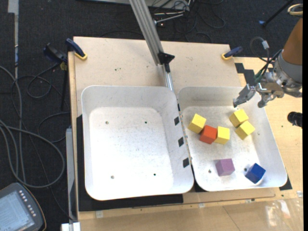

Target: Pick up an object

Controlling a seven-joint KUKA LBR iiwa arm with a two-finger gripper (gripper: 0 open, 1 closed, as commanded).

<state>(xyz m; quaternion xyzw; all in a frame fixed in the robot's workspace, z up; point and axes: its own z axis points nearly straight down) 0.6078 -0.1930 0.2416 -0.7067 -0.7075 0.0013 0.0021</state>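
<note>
The right bin (269, 143) holds several blocks. Yellow blocks lie at the left (197, 123), the middle (223, 134) and the right, where two (238, 117) (245, 129) sit close together. An orange block (208, 134) touches the middle yellow one. A purple block (224, 167) and a blue block (255, 173) lie near the front. My gripper (252, 97) hangs above the bin's back right part, just beyond the right-hand yellow pair, its fingers spread apart with nothing between them.
The left bin (91, 129) sits beside the right one. A slanted metal pole (147, 25) crosses the back of the bench to the bins' join. Clamps (76, 49) (232, 53) grip the board's back corners. Cables lie on the floor around.
</note>
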